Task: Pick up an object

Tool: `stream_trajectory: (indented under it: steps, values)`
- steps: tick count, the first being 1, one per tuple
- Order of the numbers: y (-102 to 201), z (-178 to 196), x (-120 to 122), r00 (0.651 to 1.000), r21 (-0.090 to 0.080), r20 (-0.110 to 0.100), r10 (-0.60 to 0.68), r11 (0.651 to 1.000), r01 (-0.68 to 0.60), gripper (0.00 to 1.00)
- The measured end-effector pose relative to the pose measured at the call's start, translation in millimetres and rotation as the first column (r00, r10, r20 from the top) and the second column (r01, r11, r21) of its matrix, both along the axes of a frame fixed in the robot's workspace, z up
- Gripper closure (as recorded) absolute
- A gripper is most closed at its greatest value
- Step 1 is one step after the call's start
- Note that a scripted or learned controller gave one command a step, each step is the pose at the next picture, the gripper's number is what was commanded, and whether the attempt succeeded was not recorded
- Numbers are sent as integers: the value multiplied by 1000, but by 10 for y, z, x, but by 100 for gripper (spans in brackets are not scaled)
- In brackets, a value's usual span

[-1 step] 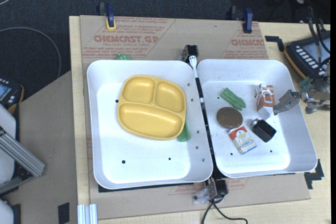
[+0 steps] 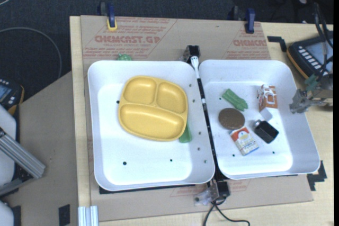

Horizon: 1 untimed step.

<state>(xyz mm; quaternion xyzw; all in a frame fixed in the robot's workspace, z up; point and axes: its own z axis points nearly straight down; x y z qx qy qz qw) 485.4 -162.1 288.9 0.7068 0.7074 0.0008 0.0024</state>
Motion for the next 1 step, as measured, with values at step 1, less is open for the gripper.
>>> stream_trajectory:
  steps: [1]
  values:
    - [67, 451, 560, 1000, -1, 5, 3, 1000, -3, 100]
